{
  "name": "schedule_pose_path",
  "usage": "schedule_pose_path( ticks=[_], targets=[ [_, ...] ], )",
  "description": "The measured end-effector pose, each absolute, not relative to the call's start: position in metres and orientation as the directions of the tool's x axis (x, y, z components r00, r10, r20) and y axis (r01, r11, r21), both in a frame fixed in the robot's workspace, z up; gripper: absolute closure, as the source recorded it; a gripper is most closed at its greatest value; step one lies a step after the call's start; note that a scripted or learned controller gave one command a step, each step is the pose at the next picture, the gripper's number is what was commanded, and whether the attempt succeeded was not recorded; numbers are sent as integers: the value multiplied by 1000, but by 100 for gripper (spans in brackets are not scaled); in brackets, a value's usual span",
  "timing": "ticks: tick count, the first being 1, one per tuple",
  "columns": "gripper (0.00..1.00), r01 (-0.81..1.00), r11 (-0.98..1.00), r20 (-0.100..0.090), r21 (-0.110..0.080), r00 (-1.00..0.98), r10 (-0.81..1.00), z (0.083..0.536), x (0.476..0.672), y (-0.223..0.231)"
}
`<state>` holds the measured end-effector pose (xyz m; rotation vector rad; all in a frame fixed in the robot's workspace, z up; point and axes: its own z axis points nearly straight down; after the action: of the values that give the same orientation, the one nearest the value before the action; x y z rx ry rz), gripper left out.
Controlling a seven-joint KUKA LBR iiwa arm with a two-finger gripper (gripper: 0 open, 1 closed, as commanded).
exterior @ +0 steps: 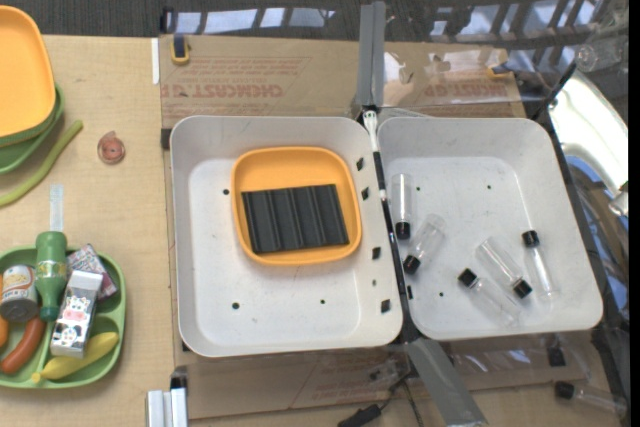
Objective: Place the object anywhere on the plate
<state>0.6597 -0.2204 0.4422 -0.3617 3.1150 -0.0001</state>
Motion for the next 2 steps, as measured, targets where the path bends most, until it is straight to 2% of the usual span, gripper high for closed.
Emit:
schedule_pose_path(
  ticks=[1, 2],
  targets=[
    [100, -605, 796, -6, -2, -796, -605, 443, 660, -221],
    [100, -872, 490, -5, -4, -490, -872, 443, 660, -221]
  ],
)
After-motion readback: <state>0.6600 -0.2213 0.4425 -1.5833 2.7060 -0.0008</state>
